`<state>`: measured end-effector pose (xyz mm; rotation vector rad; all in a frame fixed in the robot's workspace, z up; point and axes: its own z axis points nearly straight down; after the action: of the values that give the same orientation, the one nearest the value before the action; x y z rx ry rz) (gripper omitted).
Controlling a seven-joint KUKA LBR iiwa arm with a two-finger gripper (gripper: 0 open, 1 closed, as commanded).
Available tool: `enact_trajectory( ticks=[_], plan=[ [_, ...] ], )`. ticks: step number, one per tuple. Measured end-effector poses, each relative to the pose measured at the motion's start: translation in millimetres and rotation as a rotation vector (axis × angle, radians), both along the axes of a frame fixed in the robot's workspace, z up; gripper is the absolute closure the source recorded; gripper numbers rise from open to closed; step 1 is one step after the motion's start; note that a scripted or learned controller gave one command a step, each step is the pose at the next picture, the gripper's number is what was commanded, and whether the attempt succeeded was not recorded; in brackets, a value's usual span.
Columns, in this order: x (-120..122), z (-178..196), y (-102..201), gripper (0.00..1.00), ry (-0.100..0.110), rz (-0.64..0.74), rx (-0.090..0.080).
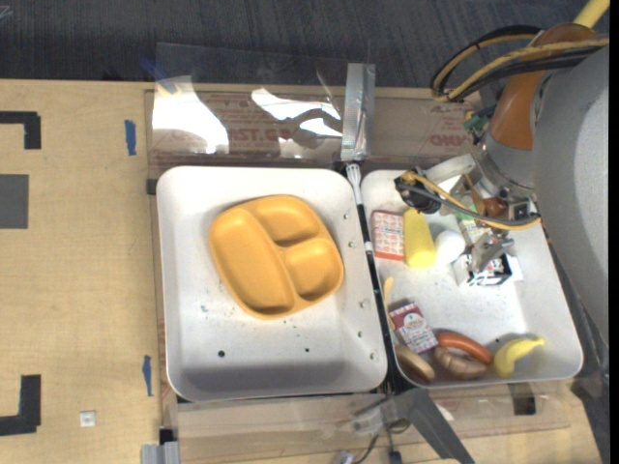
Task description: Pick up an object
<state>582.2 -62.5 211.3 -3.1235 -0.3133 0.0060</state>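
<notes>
The largest piece on the bench is the yellow divided plate (276, 254), lying flat in the left bin (184, 356); it looks like stiff, light plastic, broad and smooth, so a narrow two-finger grasp would probably have to take it at a raised rim or at a ridge between compartments. The grey arm (571, 114) reaches over the right bin (551, 317), and its gripper (484, 254) hangs low among the clutter near the bin's middle; whether it is parted or closed cannot be told here, nor whether anything sits in it. Just left of it stands a yellow block-like piece (419, 240), next to a red-and-white packet (387, 235) that is likely thin, flat and hard to pinch. Along the near wall lie a toy sausage (462, 344), a small printed packet (413, 325) and a toy banana (517, 353). These toy foods are probably light and rigid, a little slippery, and best taken across the narrow middle.
</notes>
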Motion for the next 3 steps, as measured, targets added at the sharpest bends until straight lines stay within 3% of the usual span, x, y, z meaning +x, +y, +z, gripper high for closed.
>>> enact_trajectory(
  ticks=[1, 2, 3],
  plan=[
    [3.1, -96.6, -37.2, 0.0, 0.008, 0.004, 0.0],
    [5.8, -83.0, -34.7, 1.0, 0.002, 0.008, 0.002],
    [38.3, 33.3, 75.4, 1.0, -0.014, 0.011, 0.003]
  ],
)
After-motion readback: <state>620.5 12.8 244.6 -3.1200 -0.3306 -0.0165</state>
